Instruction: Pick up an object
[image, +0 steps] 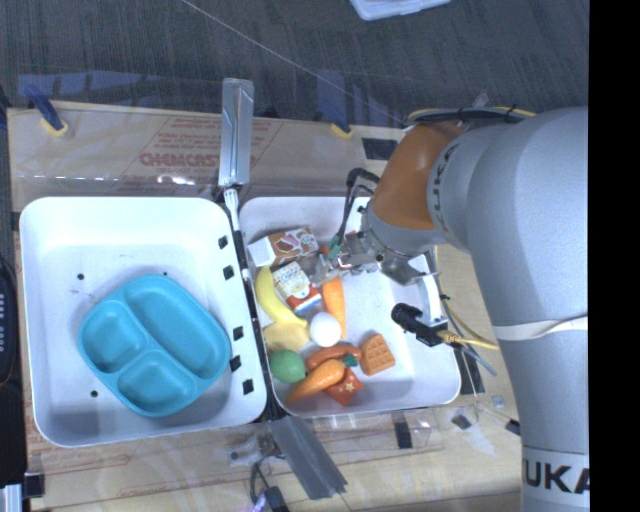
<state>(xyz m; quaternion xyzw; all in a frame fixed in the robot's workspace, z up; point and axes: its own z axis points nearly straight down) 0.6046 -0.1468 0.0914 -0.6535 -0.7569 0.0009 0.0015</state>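
Right bin (420, 385): toy food heaped at its left side — yellow banana (272, 297), white egg (325, 329), orange carrots (334, 300), green ball (287, 366), waffle (377, 354). Gripper (345, 256) low over the small cartons (292, 243); grip impossible to tell. Left bin (60, 240): blue divided tray (152, 342).

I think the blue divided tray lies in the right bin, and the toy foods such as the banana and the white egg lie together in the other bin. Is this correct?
Not quite. The camera view shows the blue divided tray in the left bin, not the right. The rest holds: the toy foods, such as the banana and the white egg, lie together in the other bin, the right bin.
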